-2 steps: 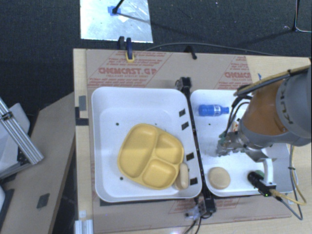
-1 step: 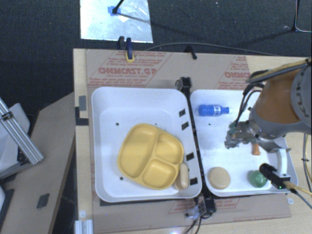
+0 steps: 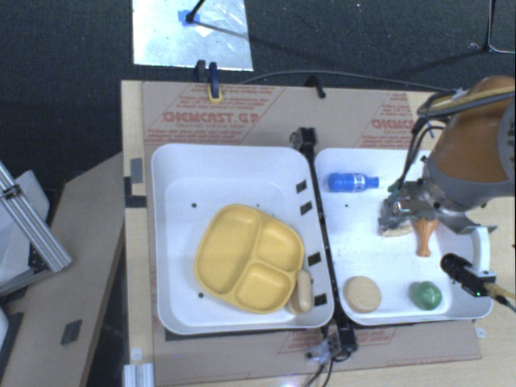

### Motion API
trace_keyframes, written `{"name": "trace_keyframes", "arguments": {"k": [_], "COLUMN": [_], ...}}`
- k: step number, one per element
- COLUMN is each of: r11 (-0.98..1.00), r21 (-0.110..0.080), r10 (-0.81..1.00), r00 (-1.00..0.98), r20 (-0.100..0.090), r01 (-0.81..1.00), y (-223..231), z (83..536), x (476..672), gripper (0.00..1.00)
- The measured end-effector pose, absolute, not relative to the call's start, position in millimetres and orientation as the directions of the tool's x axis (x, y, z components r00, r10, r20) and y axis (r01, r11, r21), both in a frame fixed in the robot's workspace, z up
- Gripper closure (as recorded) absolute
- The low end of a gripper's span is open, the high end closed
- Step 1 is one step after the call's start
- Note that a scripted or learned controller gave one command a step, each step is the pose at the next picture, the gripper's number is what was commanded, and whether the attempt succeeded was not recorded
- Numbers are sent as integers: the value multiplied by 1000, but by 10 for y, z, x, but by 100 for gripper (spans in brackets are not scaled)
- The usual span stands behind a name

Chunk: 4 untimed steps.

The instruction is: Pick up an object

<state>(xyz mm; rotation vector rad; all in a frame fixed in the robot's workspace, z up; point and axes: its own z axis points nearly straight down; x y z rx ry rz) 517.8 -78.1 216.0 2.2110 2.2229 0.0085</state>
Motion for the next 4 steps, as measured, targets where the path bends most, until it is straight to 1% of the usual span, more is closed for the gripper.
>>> {"name": "trace_keyframes", "arguments": {"k": [1, 2, 3, 4], "r11": [5, 10, 10, 9], "r21": [8, 3, 0, 1], "r10": [1000, 1000, 1000, 1000], "r00": [-5, -10, -10, -9], "r20": [-1, 2, 2, 2], "r01": [1000, 1000, 1000, 1000], "y": [-784, -228, 327, 805], "z": [2698, 2687, 2477, 2287], "x": [5199, 5290, 5425, 5616], "gripper": [100, 100, 100, 100]}}
